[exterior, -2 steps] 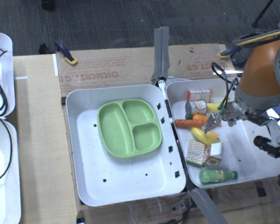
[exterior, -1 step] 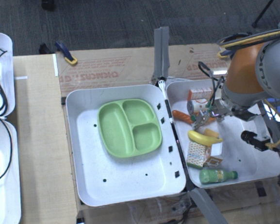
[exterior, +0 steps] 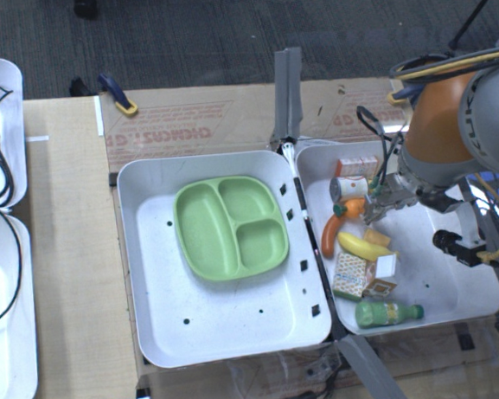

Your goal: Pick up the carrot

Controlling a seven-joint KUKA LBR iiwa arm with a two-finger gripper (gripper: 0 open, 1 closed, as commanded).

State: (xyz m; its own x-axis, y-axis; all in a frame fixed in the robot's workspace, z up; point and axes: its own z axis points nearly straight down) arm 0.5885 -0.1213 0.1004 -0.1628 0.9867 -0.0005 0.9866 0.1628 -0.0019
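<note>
The carrot (exterior: pixel 329 234) lies in the right bin (exterior: pixel 466 297) near its left wall, just beside a banana (exterior: pixel 363 245). The gripper (exterior: pixel 373 202) hovers close above-right; its finger state cannot be told.

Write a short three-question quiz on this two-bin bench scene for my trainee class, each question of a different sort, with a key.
1. True or false: the pale green three-compartment plastic plate lies in the right white bin.
2. Which lies nearest the near wall of that bin? A) the curved yellow banana B) the green plastic bottle with a yellow label C) the long orange carrot
3. Fill in: the grey two-finger gripper hovers just to the ___ of the carrot in the picture.

Key: 1 false, it lies in the left white bin; 2 B; 3 right.
</note>
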